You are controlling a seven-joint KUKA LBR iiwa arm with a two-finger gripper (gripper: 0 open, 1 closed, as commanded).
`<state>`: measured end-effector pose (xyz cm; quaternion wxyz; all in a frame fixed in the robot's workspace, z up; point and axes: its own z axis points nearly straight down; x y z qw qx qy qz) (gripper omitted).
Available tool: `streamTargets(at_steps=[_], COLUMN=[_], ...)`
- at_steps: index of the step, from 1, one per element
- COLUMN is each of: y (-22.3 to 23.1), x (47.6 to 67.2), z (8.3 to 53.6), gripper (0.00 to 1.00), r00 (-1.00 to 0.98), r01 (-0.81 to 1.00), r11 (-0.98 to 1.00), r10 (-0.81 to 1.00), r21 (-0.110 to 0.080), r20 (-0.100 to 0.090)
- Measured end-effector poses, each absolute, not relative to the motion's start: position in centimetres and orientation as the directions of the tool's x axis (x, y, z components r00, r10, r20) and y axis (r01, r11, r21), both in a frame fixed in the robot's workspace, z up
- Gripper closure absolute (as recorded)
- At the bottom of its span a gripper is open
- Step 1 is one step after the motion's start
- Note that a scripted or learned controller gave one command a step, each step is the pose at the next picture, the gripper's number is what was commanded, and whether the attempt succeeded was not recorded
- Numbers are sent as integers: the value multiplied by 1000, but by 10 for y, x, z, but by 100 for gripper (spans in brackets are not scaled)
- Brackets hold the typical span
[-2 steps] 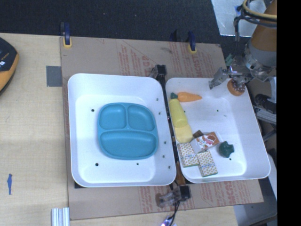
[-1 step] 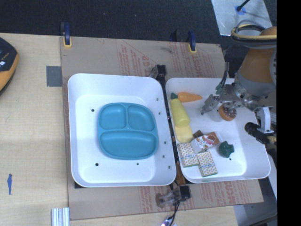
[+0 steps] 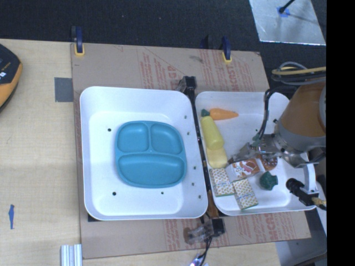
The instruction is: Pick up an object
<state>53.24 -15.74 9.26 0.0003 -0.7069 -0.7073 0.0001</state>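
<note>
On the tabletop (image 3: 39,148) two white bins sit side by side. The left bin (image 3: 94,198) holds a blue divided plate (image 3: 150,153), lying flat near its middle. The right bin (image 3: 277,204) holds the loose things: a carrot (image 3: 222,114) at the far end, a yellow bottle (image 3: 212,142) lying along the left wall, two patterned packets (image 3: 221,182) (image 3: 244,194) at the near-left corner, a red-and-white wrapper (image 3: 245,167) just beside them, and a small green piece (image 3: 268,180) nearer the right. The arm (image 3: 302,115) reaches over the right bin, and its claw (image 3: 260,148) hangs low above the wrapper. Whether the claw is released or clenched, I cannot tell.
</note>
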Motion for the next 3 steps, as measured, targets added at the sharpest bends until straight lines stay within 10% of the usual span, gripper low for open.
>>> streamTargets(at_steps=[1,2,3], y=[-158,-97,-18], x=[535,514,519], z=[106,97,245], gripper=[100,100,100], r00=[-7,-7,-13], r01=[1000,1000,1000], r11=[7,7,13], r10=[1000,1000,1000], r21=[2,13,13], r20=[-1,-8,3])
